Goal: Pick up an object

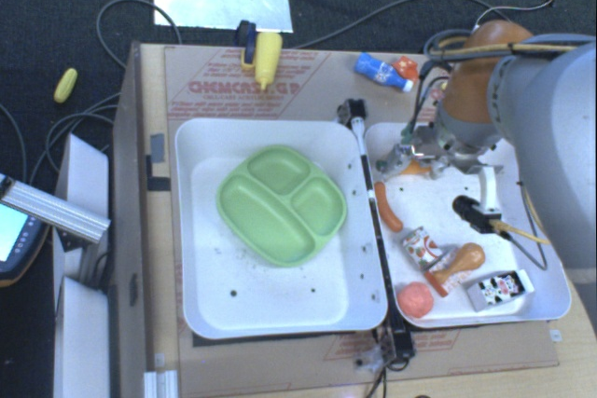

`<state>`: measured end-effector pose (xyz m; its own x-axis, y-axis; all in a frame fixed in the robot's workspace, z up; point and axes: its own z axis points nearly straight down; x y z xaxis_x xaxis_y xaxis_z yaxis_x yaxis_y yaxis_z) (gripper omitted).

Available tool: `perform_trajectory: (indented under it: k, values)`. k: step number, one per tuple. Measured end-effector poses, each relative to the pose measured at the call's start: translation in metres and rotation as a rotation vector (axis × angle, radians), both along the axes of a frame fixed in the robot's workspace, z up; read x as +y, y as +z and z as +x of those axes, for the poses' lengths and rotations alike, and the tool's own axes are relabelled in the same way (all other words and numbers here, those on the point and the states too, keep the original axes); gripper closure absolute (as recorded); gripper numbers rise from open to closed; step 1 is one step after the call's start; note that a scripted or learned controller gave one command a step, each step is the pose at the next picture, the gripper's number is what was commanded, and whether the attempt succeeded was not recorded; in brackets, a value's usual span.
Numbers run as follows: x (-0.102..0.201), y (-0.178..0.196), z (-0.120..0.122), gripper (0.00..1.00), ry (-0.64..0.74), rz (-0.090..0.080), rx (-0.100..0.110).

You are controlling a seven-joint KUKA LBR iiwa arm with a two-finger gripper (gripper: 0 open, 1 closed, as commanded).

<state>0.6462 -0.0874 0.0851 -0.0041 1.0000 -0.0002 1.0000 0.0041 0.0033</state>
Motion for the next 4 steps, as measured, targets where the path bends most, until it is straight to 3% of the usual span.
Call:
perform_trajectory:
  k: [1,2,3,4]
  values:
    - [-0.010,-0.003,0.017,0.00,0.001,0.005,0.033]
    - [-0.067,0.010,0.019,0.00,-0.002,-0.001,0.017]
    - [-0.066,0.019,0.017,1.00,0.001,0.004,0.029]
    - [-0.078,0.111,-0.035,1.00,-0.002,-0.002,-0.003]
